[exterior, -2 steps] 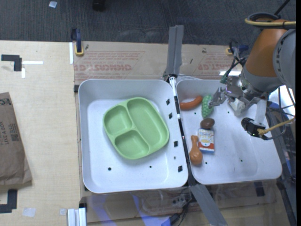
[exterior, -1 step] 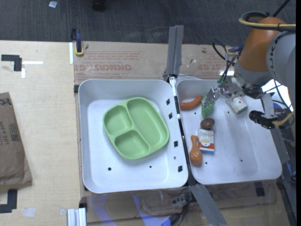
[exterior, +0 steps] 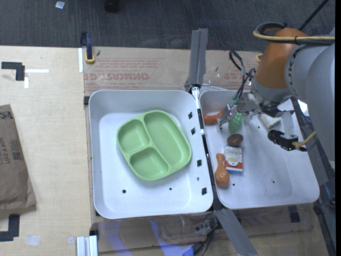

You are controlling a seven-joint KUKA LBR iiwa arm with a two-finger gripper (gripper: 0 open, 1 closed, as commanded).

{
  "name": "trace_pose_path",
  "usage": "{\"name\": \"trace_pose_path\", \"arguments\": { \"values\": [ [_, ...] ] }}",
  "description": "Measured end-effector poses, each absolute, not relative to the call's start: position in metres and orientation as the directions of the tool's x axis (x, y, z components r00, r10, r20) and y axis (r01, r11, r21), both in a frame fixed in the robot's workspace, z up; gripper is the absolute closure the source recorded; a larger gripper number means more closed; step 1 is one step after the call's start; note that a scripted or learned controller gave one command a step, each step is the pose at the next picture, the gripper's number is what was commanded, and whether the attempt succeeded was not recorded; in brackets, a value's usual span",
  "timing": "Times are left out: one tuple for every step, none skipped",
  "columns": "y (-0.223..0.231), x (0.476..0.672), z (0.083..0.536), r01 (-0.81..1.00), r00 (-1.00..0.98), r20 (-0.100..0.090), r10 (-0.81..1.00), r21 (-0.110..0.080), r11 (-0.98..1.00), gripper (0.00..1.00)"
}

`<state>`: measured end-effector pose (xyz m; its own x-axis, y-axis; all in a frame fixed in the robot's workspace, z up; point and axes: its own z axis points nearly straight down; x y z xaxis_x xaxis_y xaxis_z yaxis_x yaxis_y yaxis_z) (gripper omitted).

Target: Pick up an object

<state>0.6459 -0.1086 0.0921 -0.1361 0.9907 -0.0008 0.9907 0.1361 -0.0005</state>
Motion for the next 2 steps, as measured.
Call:
{"name": "trace_pose_path", "arguments": {
  "values": [
    [-0.109,0.646,0.102,0.991,-0.136,-0.002,0.991,0.0,0.136,1.0],
    [-0.051,0.659,0.192,0.999,-0.054,-0.001,0.999,0.0,0.054,1.0]
  ]
}}
